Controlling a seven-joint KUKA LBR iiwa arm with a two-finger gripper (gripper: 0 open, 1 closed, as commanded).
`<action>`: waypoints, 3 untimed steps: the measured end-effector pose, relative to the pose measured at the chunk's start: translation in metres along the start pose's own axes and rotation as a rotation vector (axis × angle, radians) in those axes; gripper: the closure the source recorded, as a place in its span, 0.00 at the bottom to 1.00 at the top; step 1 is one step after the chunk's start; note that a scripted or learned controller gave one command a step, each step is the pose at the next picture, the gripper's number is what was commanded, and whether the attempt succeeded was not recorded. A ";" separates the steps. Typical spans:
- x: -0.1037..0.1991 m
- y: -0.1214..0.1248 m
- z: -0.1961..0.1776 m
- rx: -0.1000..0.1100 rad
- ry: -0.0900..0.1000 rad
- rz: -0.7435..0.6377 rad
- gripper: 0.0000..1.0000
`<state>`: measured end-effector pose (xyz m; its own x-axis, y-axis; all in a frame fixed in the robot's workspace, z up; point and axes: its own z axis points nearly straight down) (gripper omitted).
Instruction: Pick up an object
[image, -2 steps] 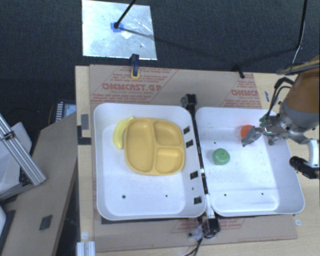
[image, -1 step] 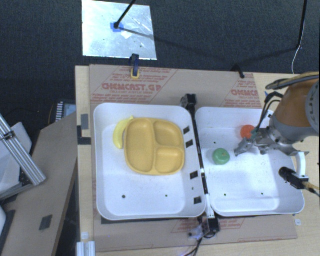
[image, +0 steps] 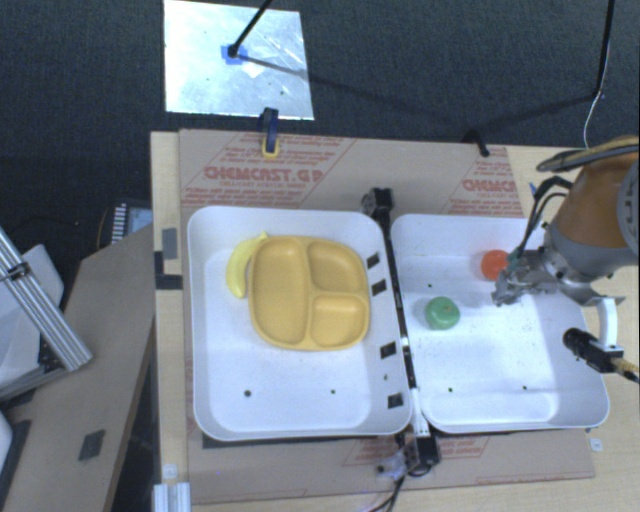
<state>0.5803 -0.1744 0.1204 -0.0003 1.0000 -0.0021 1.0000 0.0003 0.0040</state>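
Farthest from the gripper (image: 507, 288), in the left bin (image: 215, 400), a yellow divided plate (image: 305, 292) lies with a banana (image: 238, 265) touching its far edge. In the right bin (image: 480, 405), a green object (image: 441, 313) sits just left of and below the tool, an orange object (image: 493, 264) just beside and above it, and the view does not tell whether the tool is spread or pressed together. Sitting between the two without being over either, a descent here would likely close on bare bin floor, or nudge one piece aside.

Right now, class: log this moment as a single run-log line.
tool: over right bin, nothing seen held | nearest: orange object | green object: free | left bin: yellow plate, banana
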 end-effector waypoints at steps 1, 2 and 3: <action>-0.003 0.011 -0.059 -0.003 0.000 -0.004 1.00; -0.013 0.016 -0.114 -0.002 0.000 -0.004 1.00; -0.014 0.017 -0.167 -0.003 0.000 -0.005 1.00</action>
<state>0.5968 -0.1879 0.2872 -0.0053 1.0000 -0.0023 1.0000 0.0053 0.0066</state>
